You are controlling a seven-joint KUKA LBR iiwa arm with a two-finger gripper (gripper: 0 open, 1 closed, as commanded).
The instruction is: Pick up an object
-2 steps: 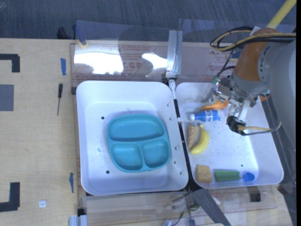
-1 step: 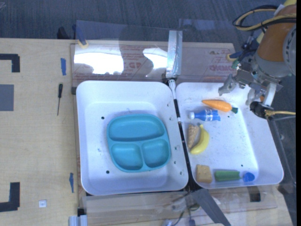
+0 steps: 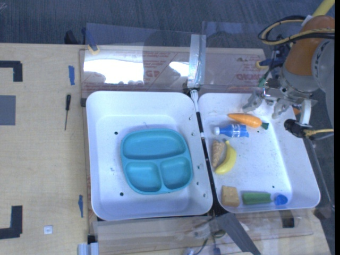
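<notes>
Faint red print on the clear sheet behind the bins, too blurred to read; blue label on the small bottle (image 3: 232, 131), no legible words.

Hand (image 3: 268, 104) up at the far right corner of the right bin (image 3: 297, 169), fingers spread apart, pinching nothing. Orange carrot (image 3: 245, 120) just below and a little left of the hand, close but apart from the fingers. Bottle right under the carrot, touching or nearly touching it. Banana (image 3: 227, 160) and a speckled beige piece (image 3: 218, 152) farther down-left from the hand, side by side against the bin's left wall. Tan block (image 3: 230, 195), green piece (image 3: 256, 197) and blue cap (image 3: 280, 199) far below the hand, lined up along the near rim.

Bare white floor directly beneath the hand, running down the middle and right side of the bin. Left bin (image 3: 101, 142) well away to the hand's left, with a teal divided tray (image 3: 156, 160) at its centre. Wooden desk (image 3: 37, 142) beyond that, a thin dark tool (image 3: 67, 110) on it.
</notes>
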